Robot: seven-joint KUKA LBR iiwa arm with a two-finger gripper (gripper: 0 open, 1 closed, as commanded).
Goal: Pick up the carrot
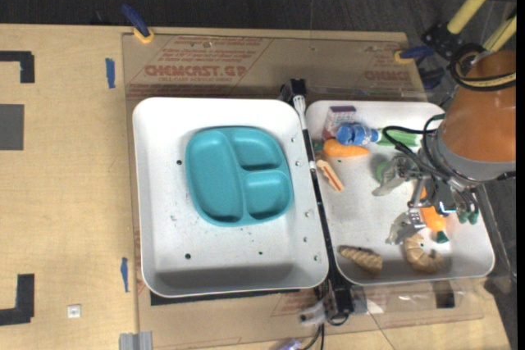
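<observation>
Carrot [344,149] lying lengthwise left-right in right bin [484,258] | located up-left of pincer [422,213], well apart | pincer finger state cannot be told

The arm [486,115] entered from the right edge of the camera view, its broad orange band filling the upper right and a grey collar directly beneath it. From that collar the wrist angled down and to the left, ending in the gripper [420,219]. Black cables looped around the wrist just above the gripper, and a green cable ran off to the left of it. The gripper pointed downward, its metal parts hanging low, with small orange and green fittings clustered just to its right. The fingers were too cluttered to make out.
</observation>
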